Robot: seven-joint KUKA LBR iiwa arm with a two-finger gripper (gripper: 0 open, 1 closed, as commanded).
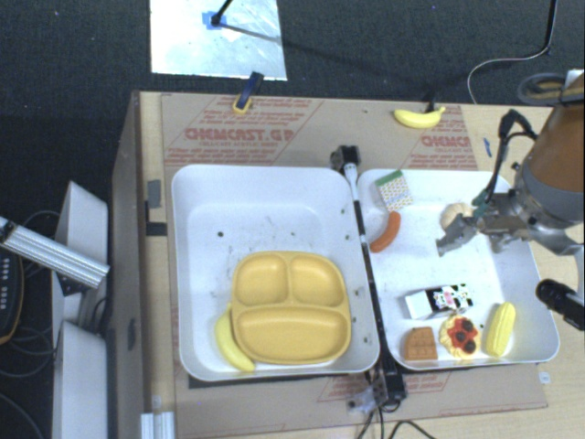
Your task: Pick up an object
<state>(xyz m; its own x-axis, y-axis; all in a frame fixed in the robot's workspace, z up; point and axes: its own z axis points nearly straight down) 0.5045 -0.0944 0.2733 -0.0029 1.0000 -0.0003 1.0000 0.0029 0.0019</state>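
Both white bins (274, 186) look like smooth moulded plastic with a soft sheen. Yellow divided tray (291, 306): matt plastic, smooth. Banana (230, 344) beside it and corn cob (499, 328): glossy toy plastic. Bench (265, 133) top is brown board, cardboard-like, matt, printed with red lettering. Floor (73, 62) is dark carpet, rough pile; a shiny foil-like sheet (218, 26) lies on it. Tool (471, 230) looks dull grey metal.

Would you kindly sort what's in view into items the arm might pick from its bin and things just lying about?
Job in hand, right bin:
hand
sausage
corn cob
pizza slice
waffle
cow-print carton
dotted box

Lying about:
yellow divided plate
banana beside it
banana on bench
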